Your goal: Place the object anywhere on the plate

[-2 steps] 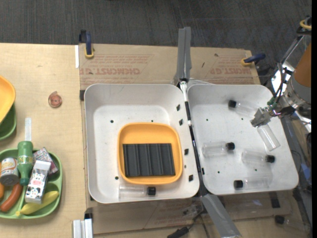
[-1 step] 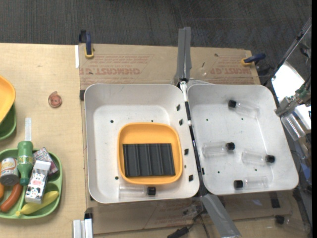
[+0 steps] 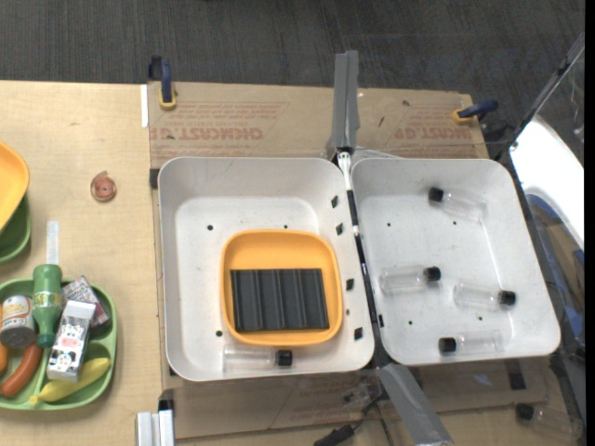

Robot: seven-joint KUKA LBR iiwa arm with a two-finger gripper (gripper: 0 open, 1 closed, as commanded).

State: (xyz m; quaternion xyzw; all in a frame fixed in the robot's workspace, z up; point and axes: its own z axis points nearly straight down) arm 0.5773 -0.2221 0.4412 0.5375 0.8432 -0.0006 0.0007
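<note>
An orange square plate point(image 3: 279, 242) lies in the middle of the left bin point(image 3: 186, 249). A black ridged slab point(image 3: 279, 299) rests flat on the plate and covers most of its floor. Just in front of the plate, against the bin's near wall, lies a clear vial with a black cap point(image 3: 260, 360). The right bin point(image 3: 525, 258) holds several more clear vials with black caps, one at the back point(image 3: 456, 201), one near the middle point(image 3: 409, 278) and two toward the front right point(image 3: 483, 296).
A green tray point(image 3: 102, 365) with toy food and a bottle sits at the bench's left front. Stacked orange and green bowls point(image 3: 9, 203) poke in at the left edge. A small pink disc point(image 3: 103, 188) lies on the wood. Cardboard point(image 3: 242, 124), clamped at the back, lies under both bins.
</note>
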